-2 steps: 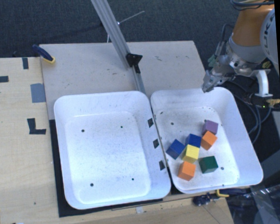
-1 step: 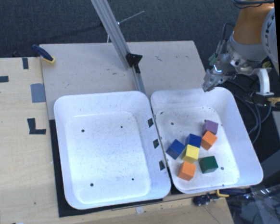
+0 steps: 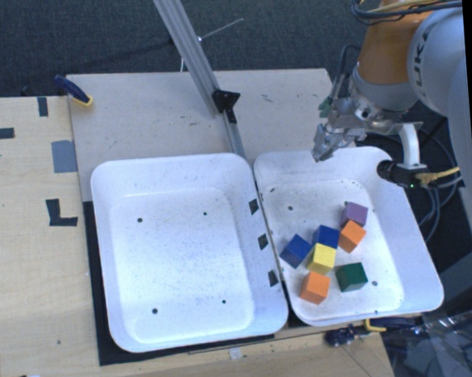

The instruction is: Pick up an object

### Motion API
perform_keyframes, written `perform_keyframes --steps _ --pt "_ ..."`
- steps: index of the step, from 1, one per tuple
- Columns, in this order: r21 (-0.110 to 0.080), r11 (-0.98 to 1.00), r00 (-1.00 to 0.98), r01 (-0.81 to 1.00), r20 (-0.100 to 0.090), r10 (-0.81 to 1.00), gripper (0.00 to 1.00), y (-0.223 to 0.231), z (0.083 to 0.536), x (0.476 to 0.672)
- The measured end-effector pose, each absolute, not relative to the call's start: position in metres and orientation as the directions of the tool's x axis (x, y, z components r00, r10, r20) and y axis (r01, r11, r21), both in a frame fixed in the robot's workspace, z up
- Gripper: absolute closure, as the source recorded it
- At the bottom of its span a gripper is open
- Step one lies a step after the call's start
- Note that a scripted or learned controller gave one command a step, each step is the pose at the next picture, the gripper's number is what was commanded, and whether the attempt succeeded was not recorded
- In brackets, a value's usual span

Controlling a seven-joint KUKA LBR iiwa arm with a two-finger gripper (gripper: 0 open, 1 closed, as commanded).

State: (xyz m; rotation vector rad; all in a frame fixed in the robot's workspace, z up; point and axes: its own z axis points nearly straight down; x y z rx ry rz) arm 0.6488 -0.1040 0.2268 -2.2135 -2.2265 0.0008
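Camera view: two white bins side by side. Left bin (image 3: 106, 186) – no items in it. Right bin (image 3: 402, 235) holds a cluster of cubes in its near half: purple cube (image 3: 356, 212), orange cube (image 3: 352, 235), blue cube (image 3: 327, 236), second blue cube (image 3: 295, 250), yellow cube (image 3: 323, 257), green cube (image 3: 351, 276), second orange cube (image 3: 314, 286). Gripper (image 3: 324, 148) hangs above the right bin's far rim, well apart from the cubes – nothing between its tips; whether it is spread or pressed together cannot be told.

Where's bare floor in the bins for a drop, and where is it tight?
Left bin: bare floor wall to wall. Right bin: bare along its far wall and left side; crowded near-centre, from the purple cube to the green cube. The pincer sits above the far rim.
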Motion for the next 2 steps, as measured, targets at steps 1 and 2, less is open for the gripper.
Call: perform_keyframes --steps 1,2 --pt "-0.002 0.006 -0.006 1.0 0.001 1.0 1.0 -0.049 0.217 0.638" --pt "-0.003 0.006 -0.006 1.0 0.002 1.0 1.0 0.004 0.209 0.633"
